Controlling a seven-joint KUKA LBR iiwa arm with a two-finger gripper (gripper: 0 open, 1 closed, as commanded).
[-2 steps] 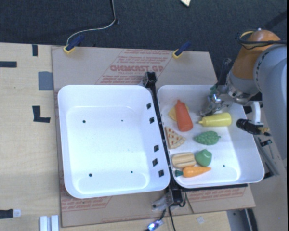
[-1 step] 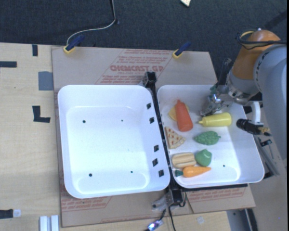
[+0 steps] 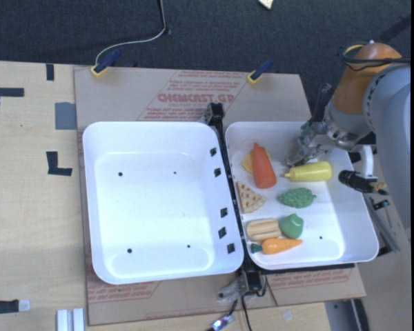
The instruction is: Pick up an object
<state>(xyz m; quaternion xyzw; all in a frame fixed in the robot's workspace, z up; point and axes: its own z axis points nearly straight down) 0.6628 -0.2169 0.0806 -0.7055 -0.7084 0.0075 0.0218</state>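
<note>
Lying in the right bin [image 3: 359, 243], the toy foods are gathered mostly in its left and middle part: a red bottle [image 3: 263, 166] rests on a yellow piece [image 3: 247, 163] near the divider, a waffle-like triangle [image 3: 249, 198] is just below it, and a hot dog bun [image 3: 262, 227], an orange carrot [image 3: 281, 246] and a small green pepper [image 3: 291, 224] sit close together near the front wall. A bumpy green vegetable [image 3: 297, 198] lies in the middle, and a yellow corn-like piece [image 3: 309, 172] lies above it, pointing to the left. The tool [image 3: 302, 152] is low inside this bin, just above the yellow corn-like piece and very near it, perhaps touching; if it is open or closed I cannot tell, and nothing is clearly seen held in it. The arm [image 3: 390, 116] comes from the right side, its orange band [image 3: 355, 81] over the back right corner of the bin, and the wrist bends down and to the left. The left bin [image 3: 96, 185] stands beside, on a cardboard sheet [image 3: 186, 95] on the tabletop [image 3: 27, 205].
</note>
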